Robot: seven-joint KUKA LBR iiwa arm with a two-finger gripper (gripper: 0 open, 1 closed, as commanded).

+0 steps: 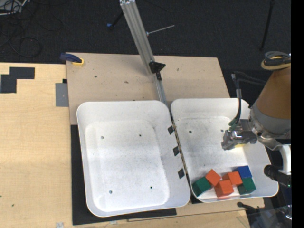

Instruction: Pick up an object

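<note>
A huddle of small blocks sits in the near corner of the right bin (204, 113): a green block (202, 185) on the side toward the left bin, three orange blocks (224, 188) bunched beside it, then a blue block (244, 171) and a second green block (247, 187) on the far side from the left bin. They touch or nearly touch one another. The left bin (95, 127), joined to the right bin by dark clips along the shared rim, holds only smudges. Beyond the blocks, over the bin's outer side, hangs the gripper (231, 141); whether its fingers are spread or closed I cannot tell, as they blur into a grey lump. The arm (275, 99) is cut off at the edge. Farther back, a slanted aluminium rail (140, 34) rises from the bench behind the bins.
</note>
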